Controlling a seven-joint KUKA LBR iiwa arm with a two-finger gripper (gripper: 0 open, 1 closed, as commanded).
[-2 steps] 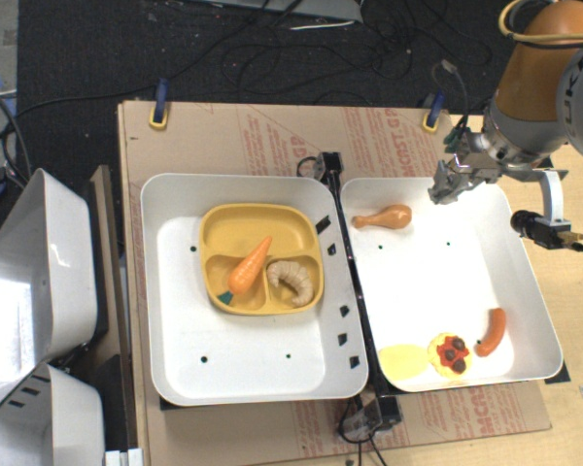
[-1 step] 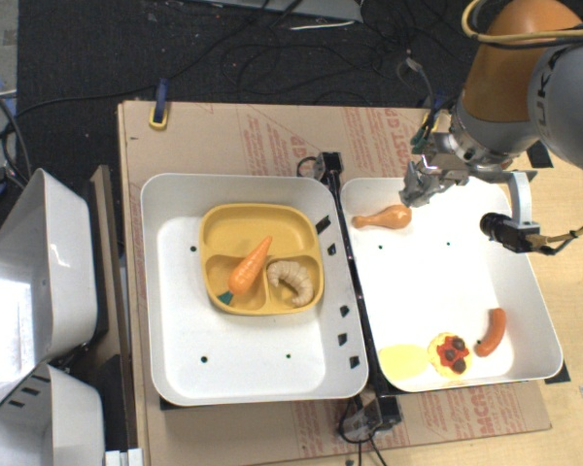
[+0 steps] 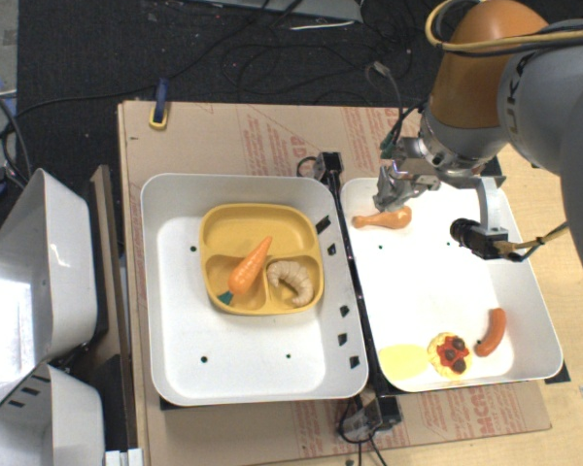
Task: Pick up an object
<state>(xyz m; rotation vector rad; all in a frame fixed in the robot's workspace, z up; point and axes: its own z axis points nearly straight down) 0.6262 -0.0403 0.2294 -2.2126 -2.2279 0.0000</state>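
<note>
At the upper middle of the right bin, the tool hangs over the drumstick, touching its thick end; I cannot tell its opening. The drumstick lies left-right, thin end pointing left. A sausage and pizza slice lie lower right; the left bin's yellow plate holds a carrot and shrimp.

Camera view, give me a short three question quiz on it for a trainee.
1. True or false: the carrot lies in the yellow plate.
2. Which bin holds the sausage: left or right?
3. Nearest the gripper: A) shrimp B) drumstick C) pizza slice

Key: 1 true; 2 right; 3 B.
</note>
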